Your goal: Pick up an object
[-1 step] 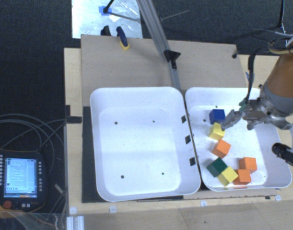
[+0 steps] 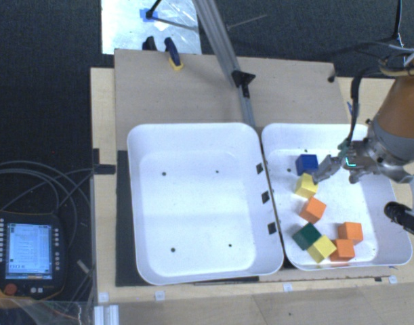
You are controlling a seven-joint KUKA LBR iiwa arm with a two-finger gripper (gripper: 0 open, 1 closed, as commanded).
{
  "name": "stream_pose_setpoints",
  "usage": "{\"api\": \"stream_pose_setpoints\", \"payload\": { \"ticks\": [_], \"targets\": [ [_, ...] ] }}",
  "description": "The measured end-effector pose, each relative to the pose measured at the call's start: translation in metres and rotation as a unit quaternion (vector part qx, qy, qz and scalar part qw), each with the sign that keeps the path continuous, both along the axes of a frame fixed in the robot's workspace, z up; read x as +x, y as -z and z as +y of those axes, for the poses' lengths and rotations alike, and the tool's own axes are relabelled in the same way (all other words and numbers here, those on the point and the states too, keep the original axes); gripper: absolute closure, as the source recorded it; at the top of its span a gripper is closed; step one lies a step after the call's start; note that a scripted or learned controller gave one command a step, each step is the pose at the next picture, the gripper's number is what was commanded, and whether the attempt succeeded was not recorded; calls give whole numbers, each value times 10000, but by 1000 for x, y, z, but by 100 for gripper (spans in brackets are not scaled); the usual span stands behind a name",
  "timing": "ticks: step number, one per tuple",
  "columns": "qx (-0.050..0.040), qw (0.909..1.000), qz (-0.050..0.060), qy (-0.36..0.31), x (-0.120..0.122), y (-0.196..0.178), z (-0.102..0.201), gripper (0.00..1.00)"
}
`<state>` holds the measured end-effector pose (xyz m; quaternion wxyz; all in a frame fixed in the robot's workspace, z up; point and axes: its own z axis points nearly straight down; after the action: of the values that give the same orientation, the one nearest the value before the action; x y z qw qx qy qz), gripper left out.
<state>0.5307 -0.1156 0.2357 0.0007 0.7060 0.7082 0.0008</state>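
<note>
My gripper (image 2: 326,173) hovers beside the blue cube (image 2: 306,164); jaw state unclear. I'd centre over it, then descend straight.

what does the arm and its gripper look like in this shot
The arm has a broad orange band above a grey wrist section. A black cable loops along its left side. The gripper is grey metal with slim dark fingers and a small teal light on its body.

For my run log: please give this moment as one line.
end effector: over right bin, beside blue cube | held: nothing seen | cubes: all in right bin
</note>
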Motion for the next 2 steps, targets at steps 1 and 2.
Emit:
{"api": "stream_pose_setpoints", "payload": {
  "ticks": [1, 2],
  "targets": [
    [6, 10000, 35, 4, -2, 62, 5, 0],
    [-14, 10000, -20, 2, -7, 109, 12, 0]
  ]
}}
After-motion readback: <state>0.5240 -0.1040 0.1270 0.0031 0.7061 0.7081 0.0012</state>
